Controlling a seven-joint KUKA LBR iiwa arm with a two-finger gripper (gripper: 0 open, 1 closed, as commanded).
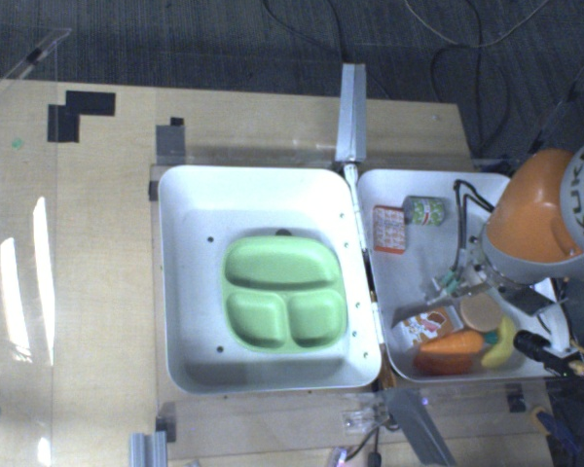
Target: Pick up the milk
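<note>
Milk (421, 327) in the right bin (423, 185), near the front wall, lying tilted: a small white carton with a red and orange label, touching the carrot (450, 353) on its right.

Left to right: bare pale bench (78, 261) with black tape marks at the far left. Then the left bin (180, 280), holding a green tray (282, 293) with three compartments, one long at the back and two smaller at the front. Metal rail (352, 113) behind the seam between the bins. In the right bin, a flat red and white box (390, 230) by the left wall, and a green can (426, 210) just beside it toward the back. Gripper (459, 284) low over the middle of that bin, just behind and right of the milk, with nothing seen in its grasp; open or closed, impossible to tell. Tan round thing (481, 311) under the wrist. Banana (501, 343) right of the carrot, at the front wall. Arm (530, 217) with its orange band over the bin's right side.
</note>
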